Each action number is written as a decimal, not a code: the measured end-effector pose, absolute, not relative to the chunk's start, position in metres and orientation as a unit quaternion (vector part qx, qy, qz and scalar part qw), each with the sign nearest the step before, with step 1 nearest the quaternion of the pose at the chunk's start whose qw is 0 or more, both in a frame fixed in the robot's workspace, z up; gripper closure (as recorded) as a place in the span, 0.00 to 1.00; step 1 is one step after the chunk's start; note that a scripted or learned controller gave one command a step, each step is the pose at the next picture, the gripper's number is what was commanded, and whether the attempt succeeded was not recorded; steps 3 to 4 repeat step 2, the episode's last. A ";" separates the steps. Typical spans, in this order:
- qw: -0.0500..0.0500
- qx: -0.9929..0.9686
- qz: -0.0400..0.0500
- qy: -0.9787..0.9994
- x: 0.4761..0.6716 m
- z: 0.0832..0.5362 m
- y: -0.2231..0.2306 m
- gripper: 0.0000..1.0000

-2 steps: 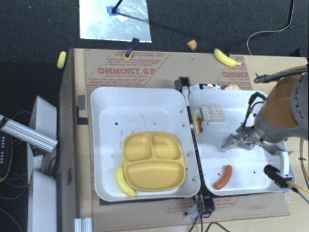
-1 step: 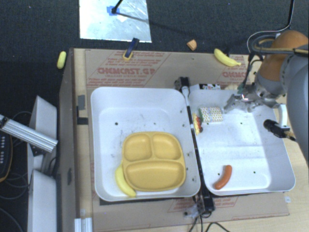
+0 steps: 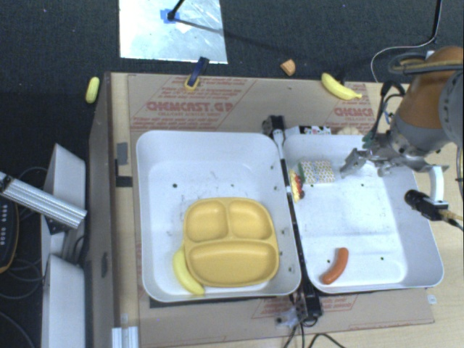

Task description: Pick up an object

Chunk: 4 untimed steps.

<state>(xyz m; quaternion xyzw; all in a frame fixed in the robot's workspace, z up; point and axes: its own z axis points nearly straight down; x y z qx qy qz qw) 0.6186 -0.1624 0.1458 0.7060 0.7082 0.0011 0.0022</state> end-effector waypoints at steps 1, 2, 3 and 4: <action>0.000 0.705 0.001 0.709 0.647 0.084 -0.085 0.00; 0.002 0.704 0.001 0.710 0.648 0.096 -0.086 1.00; 0.002 0.704 0.001 0.710 0.648 0.096 -0.086 1.00; 0.002 0.704 0.001 0.710 0.648 0.096 -0.086 1.00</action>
